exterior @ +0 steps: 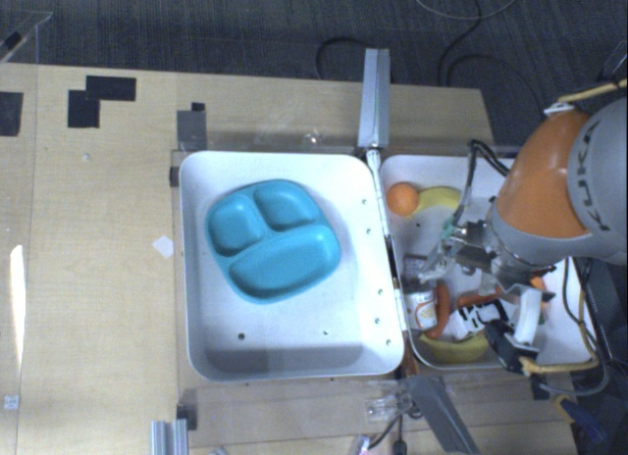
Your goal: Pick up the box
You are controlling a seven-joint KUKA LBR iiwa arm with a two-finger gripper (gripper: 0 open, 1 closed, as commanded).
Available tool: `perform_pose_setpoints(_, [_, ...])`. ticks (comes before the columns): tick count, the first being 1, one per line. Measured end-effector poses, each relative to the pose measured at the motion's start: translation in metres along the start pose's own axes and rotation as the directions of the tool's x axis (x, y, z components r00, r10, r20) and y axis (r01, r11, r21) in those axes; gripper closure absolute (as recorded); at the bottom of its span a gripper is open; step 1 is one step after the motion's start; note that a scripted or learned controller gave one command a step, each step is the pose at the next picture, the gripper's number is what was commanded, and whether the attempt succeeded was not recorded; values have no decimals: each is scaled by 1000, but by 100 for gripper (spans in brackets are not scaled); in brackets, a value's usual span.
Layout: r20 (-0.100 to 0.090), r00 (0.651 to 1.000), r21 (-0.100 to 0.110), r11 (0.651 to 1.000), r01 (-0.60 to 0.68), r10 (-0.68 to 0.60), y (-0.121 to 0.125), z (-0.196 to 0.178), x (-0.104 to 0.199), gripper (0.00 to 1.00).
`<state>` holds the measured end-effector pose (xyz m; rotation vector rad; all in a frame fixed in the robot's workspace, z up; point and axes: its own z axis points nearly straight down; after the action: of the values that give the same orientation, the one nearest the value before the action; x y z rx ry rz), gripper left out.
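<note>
In the right bin (432,171), a small white and orange box (423,312) lies near the front left corner, partly hidden behind a reddish sausage (443,304). My gripper (433,268) hangs low over the bin's left side, just above and behind the box. The grey and orange arm (549,193) covers the middle and right of that bin. Nothing can be seen held in the gripper.
An orange ball (401,198) and a yellow-green fruit (439,199) sit at the right bin's back. A yellow banana (453,349) lies along its front. A black and white item (483,318) lies under the wrist. A blue divided plate (273,239) rests in the left bin (294,355).
</note>
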<state>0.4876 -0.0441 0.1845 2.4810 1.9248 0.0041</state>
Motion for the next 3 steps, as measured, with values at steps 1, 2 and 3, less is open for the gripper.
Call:
perform_pose_setpoints(1, [-2,1000,-11,1000,-18,18,24,75,-34,0])
perform_pose_setpoints(2, [-6,1000,-21,1000,-14,14,86,89,-45,0])
perform_pose_setpoints(3, [-2,999,-21,998,-53,53,144,89,-11,0])
